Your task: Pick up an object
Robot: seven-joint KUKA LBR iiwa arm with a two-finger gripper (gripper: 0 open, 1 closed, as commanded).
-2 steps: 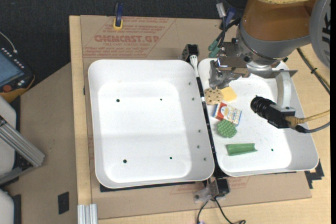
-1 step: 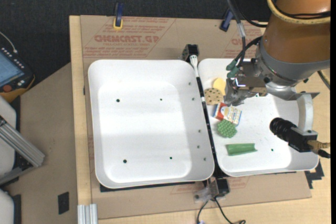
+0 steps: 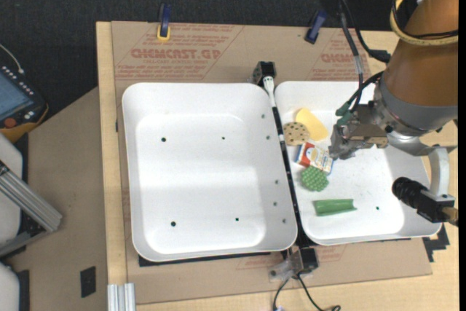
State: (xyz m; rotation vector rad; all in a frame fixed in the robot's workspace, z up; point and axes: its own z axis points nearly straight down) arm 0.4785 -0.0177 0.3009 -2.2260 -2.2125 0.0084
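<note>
Cardboard printed with faded red lettering covers the table [image 3: 182, 47], and two shallow white plastic bins with rounded corners sit side by side on it. The left bin [image 3: 145, 178] has a smooth glossy floor marked by four small dark dots. The right bin [image 3: 378, 222] holds a small cluster of things toward its nine o'clock side, close to the wall it shares with the left bin.

At the twelve o'clock end of that cluster lies a soft-looking yellow wedge [image 3: 313, 123], touching a tan round disc [image 3: 294, 132] speckled with dark holes. Just below, toward six o'clock, is a red and white packet [image 3: 309, 154], crumpled and shiny. A green round piece [image 3: 315, 179] with a bumpy, dimpled surface sits just beside the packet. Apart from these, farther toward six o'clock, a flat green oblong [image 3: 334, 207] lies on the bin floor.

The grey arm with its broad orange band enters from three o'clock. Its hand [image 3: 341, 150] of dark metal hangs over the cluster, its tip at the packet's three o'clock edge and just above the bumpy green piece. Whether the hand is spread or clenched cannot be told, and nothing is seen gripped in it.

Blue clamps [image 3: 164, 24] pinch the cardboard's twelve o'clock edge.
</note>
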